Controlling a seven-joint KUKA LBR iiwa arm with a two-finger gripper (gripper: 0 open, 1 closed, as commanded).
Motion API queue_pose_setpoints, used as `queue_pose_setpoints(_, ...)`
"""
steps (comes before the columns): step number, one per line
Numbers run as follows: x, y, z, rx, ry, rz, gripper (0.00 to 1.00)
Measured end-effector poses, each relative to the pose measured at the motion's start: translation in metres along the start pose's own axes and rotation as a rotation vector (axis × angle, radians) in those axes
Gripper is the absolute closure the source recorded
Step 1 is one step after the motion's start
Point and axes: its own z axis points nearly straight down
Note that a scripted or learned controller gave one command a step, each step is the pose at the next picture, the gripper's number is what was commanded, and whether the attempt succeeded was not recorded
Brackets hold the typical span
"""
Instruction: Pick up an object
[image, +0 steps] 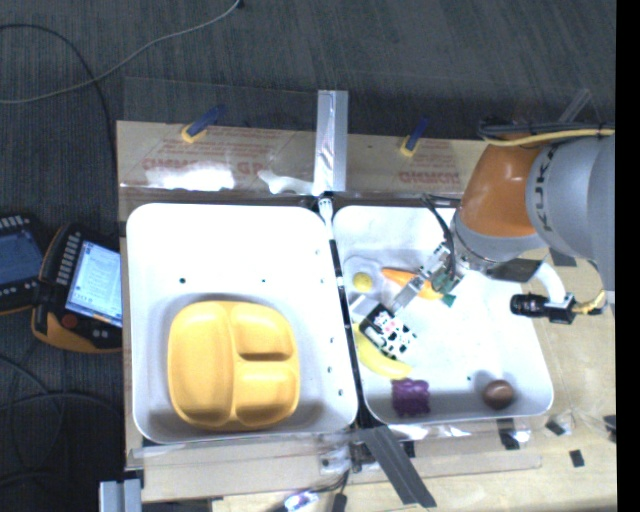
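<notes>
Here the gripper hangs low in the right bin — finger state cannot be told — directly over a black-and-white object, presumably its target.

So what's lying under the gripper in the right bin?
Under the gripper a yellow banana-like piece pokes out below it. The gripper covers the piece's upper part, so contact cannot be judged.

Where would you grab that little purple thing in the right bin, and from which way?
Probably straight down from above, fingers closing on its two open sides. The purple thing is small and blocky and sits alone near the bin's front wall. The banana lies just behind it, so I'd avoid squeezing front to back. The brown ball sits well clear to one side.
</notes>
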Motion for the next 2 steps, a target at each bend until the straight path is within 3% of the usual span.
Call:
queue_pose_setpoints(1, 0.000, 0.002, -0.010, -0.005, -0.002, 0.000, 1.00)
queue_pose_setpoints(2, 0.007, 0.073, -0.092, 0.001, 0.002, 0.192, 1.00)
